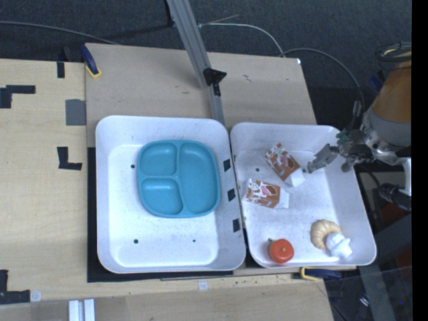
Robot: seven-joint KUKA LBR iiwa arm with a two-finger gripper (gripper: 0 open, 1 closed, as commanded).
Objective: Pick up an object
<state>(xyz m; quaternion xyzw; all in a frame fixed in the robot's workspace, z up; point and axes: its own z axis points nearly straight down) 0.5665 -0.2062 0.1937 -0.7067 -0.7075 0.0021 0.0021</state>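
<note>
Pale wooden counter (167, 79) carries two shallow white bins side by side, and your end effector (319, 160) sits over the right-hand white plastic bin (358, 206), near its far right wall. Whether it is released or clenched you cannot tell from this slanted view, and nothing is visibly caught in it. Just to its left lies a small brown-and-white printed carton (283, 162), tilted, and this looks like the closest candidate. Further left and slightly nearer the camera lies a second similar printed carton (263, 192). Well below the end effector sit a red tomato-like ball (281, 250) and a tan pastry-shaped toy with a white end (328, 235). To do this step well, centre over one carton before descending, align across its narrow side, and avoid the bin wall.
</note>
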